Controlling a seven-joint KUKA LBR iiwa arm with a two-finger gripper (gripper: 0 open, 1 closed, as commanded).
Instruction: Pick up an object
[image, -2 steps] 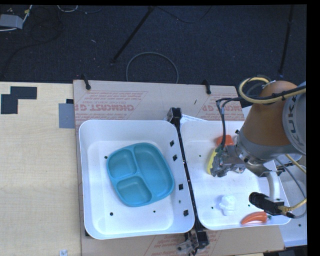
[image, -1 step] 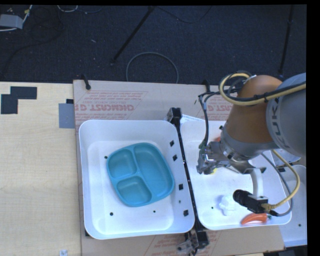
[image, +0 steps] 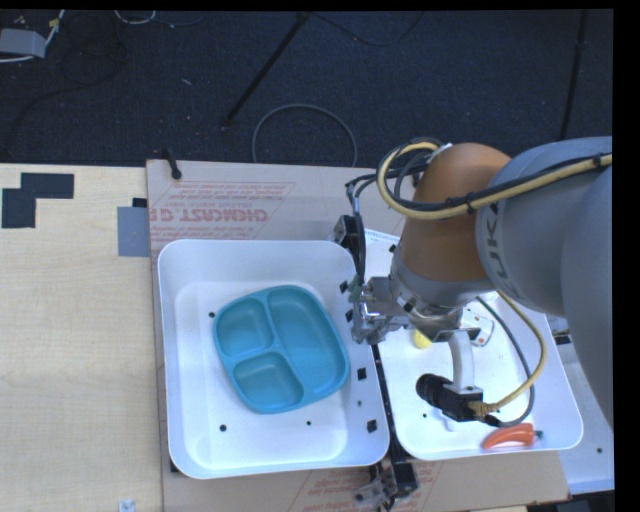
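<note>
Objects lie ungrasped: blue tray (image: 278, 347) in left bin (image: 190, 440); orange piece (image: 510, 436) in right bin (image: 560, 425); gripper (image: 432, 335) low there, its state hidden; pickup remains.

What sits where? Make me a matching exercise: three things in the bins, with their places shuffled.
Things:
1. tray
2. orange piece
3. yellow piece

Places:
A. right bin, near corner at the view's lower right
B. left bin, in the middle
C. right bin, just under the arm

Pairs: 1-B, 2-A, 3-C
</note>
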